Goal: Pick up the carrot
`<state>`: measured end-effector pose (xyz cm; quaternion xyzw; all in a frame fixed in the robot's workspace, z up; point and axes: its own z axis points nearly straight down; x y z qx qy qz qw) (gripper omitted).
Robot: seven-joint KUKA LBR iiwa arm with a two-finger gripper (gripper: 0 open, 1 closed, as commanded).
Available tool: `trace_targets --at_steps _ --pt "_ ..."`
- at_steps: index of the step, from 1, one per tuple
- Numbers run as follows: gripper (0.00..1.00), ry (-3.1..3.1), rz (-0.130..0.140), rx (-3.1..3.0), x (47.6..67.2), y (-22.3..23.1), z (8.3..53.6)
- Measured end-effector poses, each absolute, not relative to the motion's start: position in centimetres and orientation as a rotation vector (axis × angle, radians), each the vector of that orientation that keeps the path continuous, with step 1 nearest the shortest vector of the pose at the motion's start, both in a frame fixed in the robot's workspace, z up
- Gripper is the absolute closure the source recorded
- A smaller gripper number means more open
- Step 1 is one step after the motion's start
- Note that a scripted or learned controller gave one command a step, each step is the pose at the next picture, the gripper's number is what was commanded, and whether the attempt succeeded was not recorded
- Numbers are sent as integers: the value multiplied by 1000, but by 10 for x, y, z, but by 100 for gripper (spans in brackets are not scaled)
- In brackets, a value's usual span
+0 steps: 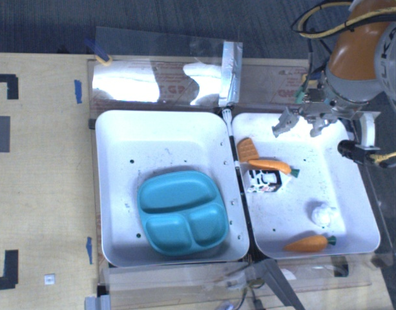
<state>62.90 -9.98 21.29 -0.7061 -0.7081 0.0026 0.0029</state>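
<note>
While the pincer (302, 123) hangs over the far edge of the right bin (353, 192), its two pale metal fingers are splayed wide with nothing between them. Just near-left of it a tapered orange carrot (270, 165) lies across a black-and-white patterned piece (263, 181), beside a ridged orange item (247, 150). A second carrot (307, 243) rests at the near wall, a small white lump (322, 214) close by. A smooth blue compartment tray (182, 210) sits in the left bin (120, 141).

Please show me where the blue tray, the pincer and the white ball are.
blue tray (182, 219): camera view, on its divider ridge.
pincer (302, 124): camera view, midway between the fingertips.
white ball (322, 214): camera view, on its middle.
</note>
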Motion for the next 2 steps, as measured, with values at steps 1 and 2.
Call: trace_targets --at_steps 1,2 --pt "0 -2051 -19 -2396 603 -119 106" --pt "0 -1908 -29 -2534 582 -101 100"
